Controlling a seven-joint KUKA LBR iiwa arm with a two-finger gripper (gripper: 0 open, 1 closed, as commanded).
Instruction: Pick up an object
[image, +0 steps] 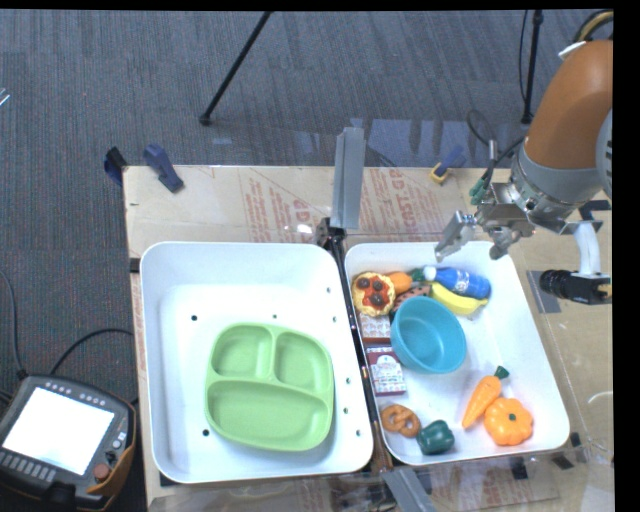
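My gripper (473, 240) hangs open over the far edge of the right bin (540, 350), with nothing between its fingers. Just below it lie a blue bottle with a white cap (464, 280) and a yellow banana (452, 298). A blue bowl (430, 336) sits in the middle of that bin. To the bowl's left are a pizza slice (372, 292) and a small brown packet (386, 374). At the near end lie a carrot (482, 397), an orange pumpkin (508, 421), a pretzel (400, 419) and a green pepper (435, 437).
The left bin (170, 300) holds a green divided plate (270, 385). A grey upright post (349, 185) stands behind the gap between the bins. A teach pendant (65, 435) lies on the floor at the lower left.
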